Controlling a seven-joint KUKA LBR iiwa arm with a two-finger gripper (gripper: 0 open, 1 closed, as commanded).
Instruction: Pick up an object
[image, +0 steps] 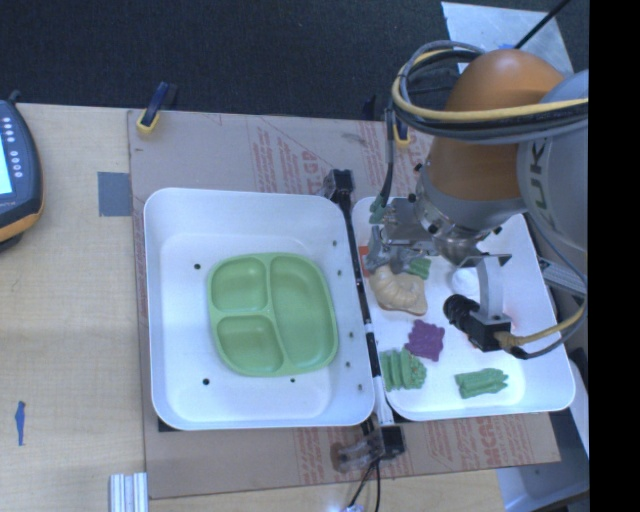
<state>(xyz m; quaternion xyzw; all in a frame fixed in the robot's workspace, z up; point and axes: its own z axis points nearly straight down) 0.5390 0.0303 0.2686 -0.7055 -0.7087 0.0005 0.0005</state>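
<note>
Brown cardboard covers the desk (70, 330) beneath two white bins set side by side. The left bin (170, 300) holds a green divided plate (272, 314). The right bin (545, 375) holds small toy foods — a tan piece (400, 291), a purple piece (427, 340) and two green pieces (403, 370) (481, 381). The tool (392, 255) hangs low over the right bin's upper left part, just above the tan piece; whether it is released or clenched cannot be told. A handheld controller (15, 170) lies at the desk's left edge.
</note>
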